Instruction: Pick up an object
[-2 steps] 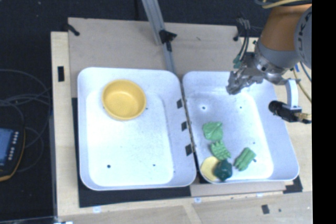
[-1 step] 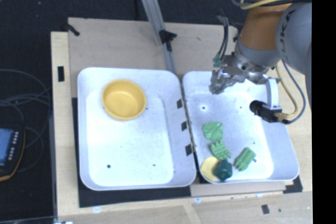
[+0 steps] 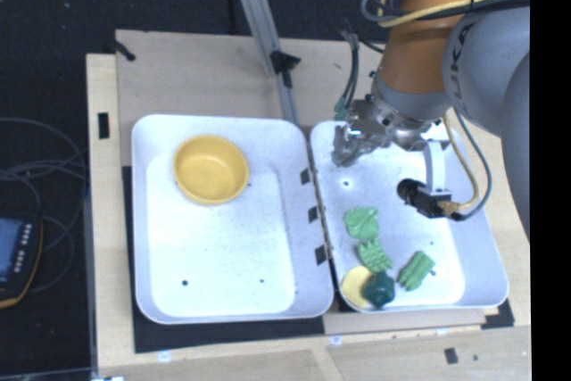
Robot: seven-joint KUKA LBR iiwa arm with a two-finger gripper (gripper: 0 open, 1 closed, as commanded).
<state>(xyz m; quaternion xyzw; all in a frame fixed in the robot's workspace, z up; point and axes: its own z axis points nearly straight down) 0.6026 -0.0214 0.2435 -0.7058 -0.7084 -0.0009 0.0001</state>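
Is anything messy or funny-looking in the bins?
Nothing looks spilled or broken. The yellow bowl sits upright, alone in the left bin. The green toys bunch together at the near end of the right bin, one dark green piece resting on a small yellow object.

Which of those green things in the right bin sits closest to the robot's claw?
The pale green crumpled piece, uppermost of the green things, lies nearest the gripper. The ridged green piece, green block and dark teal lump lie farther toward the bin's front edge.

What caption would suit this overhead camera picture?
Robot arm's gripper hovers over the right bin of green toys; a yellow bowl sits in the left.
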